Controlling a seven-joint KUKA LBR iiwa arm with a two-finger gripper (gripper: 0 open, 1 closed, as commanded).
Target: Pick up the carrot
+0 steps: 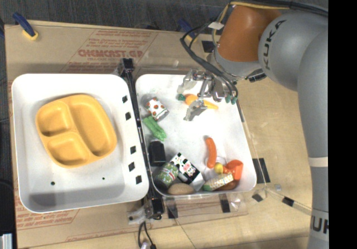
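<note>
The carrot [192, 98] is small and orange with a green top pointing left. It sits near the back of the right bin [234, 131], partly hidden under the wrist. My gripper [193, 97] reaches in from the right and hangs over it. One finger [188, 82] is behind the carrot and the other finger [194, 111] in front. The fingers stand open, well wider than the carrot, with the carrot in the gap between them.
The right bin also holds a red-and-white can [157, 109], a green vegetable [154, 128], a black object [157, 153], a sausage [210, 151] and a pile of toy food along its front wall. A yellow divided tray [75, 129] lies in the left bin [33, 186].
</note>
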